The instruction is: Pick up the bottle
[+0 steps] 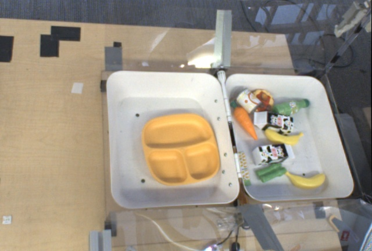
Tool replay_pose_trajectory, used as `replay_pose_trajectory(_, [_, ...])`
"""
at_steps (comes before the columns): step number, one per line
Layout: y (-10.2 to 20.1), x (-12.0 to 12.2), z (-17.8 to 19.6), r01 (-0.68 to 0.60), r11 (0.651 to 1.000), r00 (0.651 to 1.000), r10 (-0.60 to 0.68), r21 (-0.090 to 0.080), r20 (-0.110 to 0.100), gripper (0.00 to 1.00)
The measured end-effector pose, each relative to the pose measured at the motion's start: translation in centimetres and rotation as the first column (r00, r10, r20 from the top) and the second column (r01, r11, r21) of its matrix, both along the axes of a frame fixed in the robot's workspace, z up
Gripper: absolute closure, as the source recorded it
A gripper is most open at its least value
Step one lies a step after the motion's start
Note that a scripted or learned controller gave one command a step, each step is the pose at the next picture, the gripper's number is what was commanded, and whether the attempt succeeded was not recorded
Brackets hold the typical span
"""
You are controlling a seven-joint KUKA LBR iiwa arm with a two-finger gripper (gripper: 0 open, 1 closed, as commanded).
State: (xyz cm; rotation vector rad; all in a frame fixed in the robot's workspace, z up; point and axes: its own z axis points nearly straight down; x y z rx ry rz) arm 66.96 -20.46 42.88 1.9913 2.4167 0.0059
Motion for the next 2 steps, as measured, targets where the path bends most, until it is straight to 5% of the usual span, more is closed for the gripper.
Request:
replay_pose_trajectory(1, [3.3,-0.1,-0.3,-0.017,1.000,1.000,0.017,0.001,-0.003,0.00])
replay_pose_trajectory(2, [-0.1,-8.5,0.9,-0.093,0.996,0.996,0.093,-0.001,-0.002,0.00])
